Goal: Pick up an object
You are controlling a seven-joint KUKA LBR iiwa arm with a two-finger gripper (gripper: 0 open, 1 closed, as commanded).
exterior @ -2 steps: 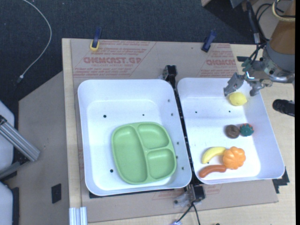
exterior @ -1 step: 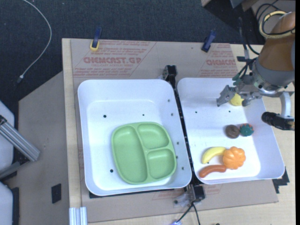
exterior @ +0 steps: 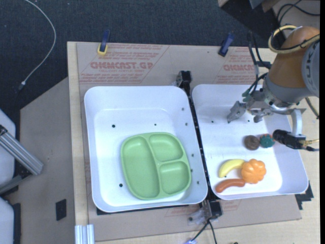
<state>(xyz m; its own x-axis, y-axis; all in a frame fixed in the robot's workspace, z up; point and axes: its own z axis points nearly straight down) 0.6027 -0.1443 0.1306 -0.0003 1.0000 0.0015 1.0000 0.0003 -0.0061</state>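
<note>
Fingers (exterior: 247, 112) spread, holding nothing, above right bin (exterior: 213, 136), small teal object (exterior: 267, 141) perhaps a toy.

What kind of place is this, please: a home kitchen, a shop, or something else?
Probably a robotics lab bench, not a kitchen. A grey arm with an orange band reaches over two white bins, the food looks like plastic toys, and the board underneath is clamped down.

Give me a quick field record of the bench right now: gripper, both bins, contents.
gripper: over the right bin's far part, fingers spread, nothing between them
left bin: holds a green divided plate
right bin: holds the items below
near corner: banana, orange pumpkin, red sausage
mid right: brown round item beside teal item
</note>
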